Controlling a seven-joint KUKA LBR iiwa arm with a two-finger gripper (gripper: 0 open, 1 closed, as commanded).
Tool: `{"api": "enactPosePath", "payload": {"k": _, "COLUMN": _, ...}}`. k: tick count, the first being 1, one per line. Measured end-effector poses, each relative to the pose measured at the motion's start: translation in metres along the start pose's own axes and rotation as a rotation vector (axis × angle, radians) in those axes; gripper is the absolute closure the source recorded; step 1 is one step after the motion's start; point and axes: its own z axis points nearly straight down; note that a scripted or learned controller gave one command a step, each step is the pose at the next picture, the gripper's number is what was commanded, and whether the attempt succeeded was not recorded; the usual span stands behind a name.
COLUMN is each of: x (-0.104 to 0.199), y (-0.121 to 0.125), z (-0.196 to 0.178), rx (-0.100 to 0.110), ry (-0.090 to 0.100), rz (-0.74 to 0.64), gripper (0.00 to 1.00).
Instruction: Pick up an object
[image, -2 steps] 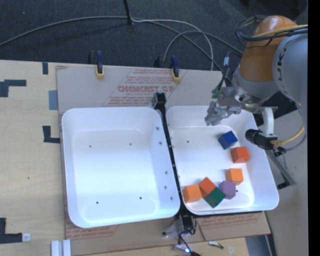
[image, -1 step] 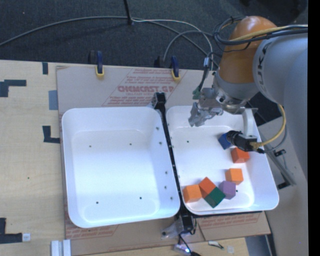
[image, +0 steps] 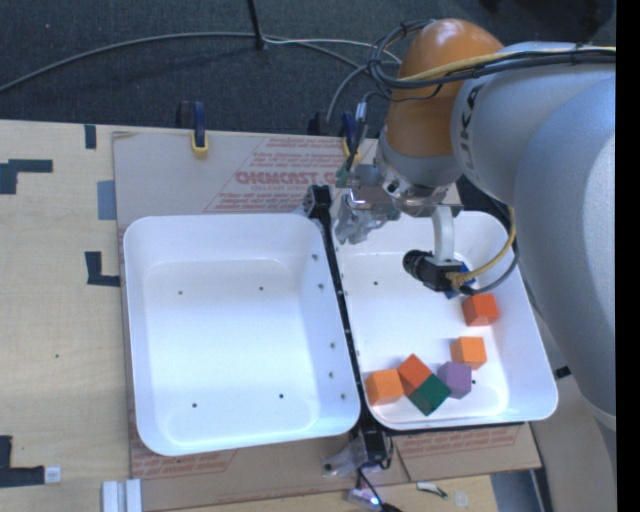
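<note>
Blocks (image: 428, 381), orange, green and purple, cluster at the right bin's (image: 520, 400) near corner; the gripper (image: 352, 222) hangs near its far-left rim, jaw state impossible to tell

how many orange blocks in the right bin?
4 small orange cubes in the right white bin: one by the right wall, one below it, two near the front edge beside the green and purple cubes. The arm could hide more.
</note>
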Motion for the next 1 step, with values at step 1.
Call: {"api": "enactPosePath", "payload": {"k": 1, "x": 0.0544, "y": 0.0088, "z": -0.0073, "rx": -0.001, "ry": 0.000, "rz": 0.000, "gripper": 1.00}}
